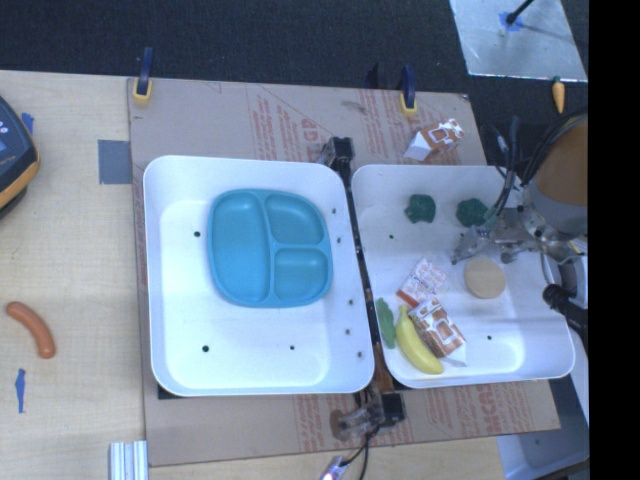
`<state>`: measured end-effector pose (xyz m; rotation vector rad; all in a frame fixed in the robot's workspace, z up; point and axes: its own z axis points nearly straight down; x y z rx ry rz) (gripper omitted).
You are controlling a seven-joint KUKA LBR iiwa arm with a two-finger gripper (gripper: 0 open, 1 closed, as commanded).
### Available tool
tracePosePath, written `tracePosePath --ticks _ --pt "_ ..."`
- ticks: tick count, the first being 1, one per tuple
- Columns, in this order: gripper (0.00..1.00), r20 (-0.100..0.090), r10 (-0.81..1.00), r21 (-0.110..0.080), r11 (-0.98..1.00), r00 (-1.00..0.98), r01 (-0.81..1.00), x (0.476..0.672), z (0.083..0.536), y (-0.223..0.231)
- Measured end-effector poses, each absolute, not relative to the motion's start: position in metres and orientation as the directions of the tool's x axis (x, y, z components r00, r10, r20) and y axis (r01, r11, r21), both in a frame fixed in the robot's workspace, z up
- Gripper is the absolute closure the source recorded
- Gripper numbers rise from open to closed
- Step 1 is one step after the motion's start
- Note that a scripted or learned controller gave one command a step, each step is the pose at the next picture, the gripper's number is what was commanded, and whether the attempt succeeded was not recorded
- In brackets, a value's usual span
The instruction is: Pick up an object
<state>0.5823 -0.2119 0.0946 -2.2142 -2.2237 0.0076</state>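
The cardboard sheet (300, 118) under the two bins bears faint red printing along diagonal lines, but the letters are too small and pale to read. The small cartons (436, 326) in the right bin (520, 353) and the carton (434, 140) lying on the cardboard behind it show red and white patterns with no legible words

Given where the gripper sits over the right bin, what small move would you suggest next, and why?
Probably a short drop straight down onto the round beige piece. The gripper hangs just above it in the right bin, with bare floor around the piece, so nothing crowds the approach. The green pieces and the banana lie farther off and would need a sideways shift first.
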Motion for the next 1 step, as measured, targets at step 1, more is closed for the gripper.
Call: tracePosePath --ticks 1 --pt "0.00 0.002 1.000 -0.002 0.007 -0.007 1.000 0.6570 0.0922 -0.1360"
